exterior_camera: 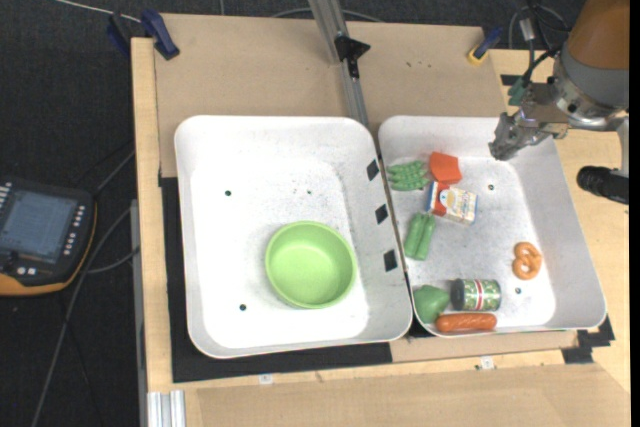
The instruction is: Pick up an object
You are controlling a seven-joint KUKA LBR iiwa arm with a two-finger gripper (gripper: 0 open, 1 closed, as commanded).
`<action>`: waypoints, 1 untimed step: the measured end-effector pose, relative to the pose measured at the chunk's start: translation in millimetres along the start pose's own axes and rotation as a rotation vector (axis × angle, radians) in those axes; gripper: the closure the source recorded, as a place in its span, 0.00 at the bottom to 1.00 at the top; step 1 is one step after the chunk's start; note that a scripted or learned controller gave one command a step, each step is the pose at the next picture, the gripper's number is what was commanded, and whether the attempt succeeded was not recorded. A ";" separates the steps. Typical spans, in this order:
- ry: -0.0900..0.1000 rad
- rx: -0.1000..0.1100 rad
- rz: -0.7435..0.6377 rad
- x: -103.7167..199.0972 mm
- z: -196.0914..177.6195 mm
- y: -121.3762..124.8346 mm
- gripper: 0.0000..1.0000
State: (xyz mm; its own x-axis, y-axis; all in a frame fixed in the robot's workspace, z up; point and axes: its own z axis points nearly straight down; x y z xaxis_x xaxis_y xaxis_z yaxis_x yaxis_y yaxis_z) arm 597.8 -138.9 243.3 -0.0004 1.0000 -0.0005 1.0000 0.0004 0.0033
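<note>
Seen from above, the worktop [260, 65] carries two white bins side by side. The left bin [220, 175] holds one green bowl [310, 263] near its front right. The right bin [560, 245] holds eight things: one green glove-like toy [406, 176] and one orange block [444, 167] at the far left, one small carton [456, 205], one green bottle [419, 236], one pretzel [526, 260] at the right, and along the near edge one green pepper [431, 300], one can [475, 294] and one sausage [465, 322]. The end effector [508, 141] hangs over the right bin's far right corner, nothing seen in it; whether it stands apart or together I cannot tell.
</note>
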 end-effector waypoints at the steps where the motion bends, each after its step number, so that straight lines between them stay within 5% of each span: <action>1: 0.002 0.003 -0.003 48.6 10.7 -10.7 1.00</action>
State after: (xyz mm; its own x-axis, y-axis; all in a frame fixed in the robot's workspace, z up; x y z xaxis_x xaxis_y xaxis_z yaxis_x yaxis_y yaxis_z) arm 587.1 -90.3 232.5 -0.0039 1.0000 0.0011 1.0000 0.0039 0.0002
